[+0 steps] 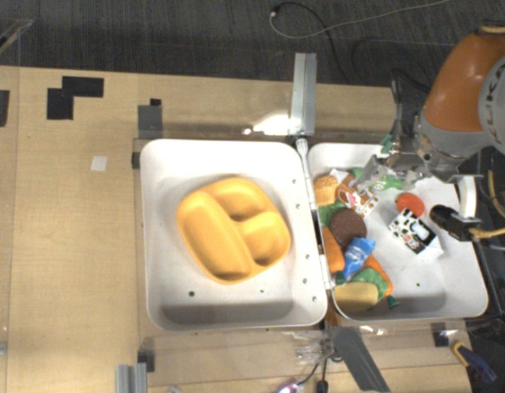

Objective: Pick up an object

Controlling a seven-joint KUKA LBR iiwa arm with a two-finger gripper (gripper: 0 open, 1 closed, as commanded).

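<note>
Tool (381,170) state unclear above right bin (465,301); black-and-white box (413,231) print unreadable.

A single fixed camera looks down from above the bench (64,244) at a slant, far enough off to take in both white bins side by side, the left bin (158,244) near the middle of the picture and the right bin (457,289) toward its right edge. The bench's far edge meets dark carpet (154,15) along the top, and the arm (473,88) enters from the upper right.
</note>
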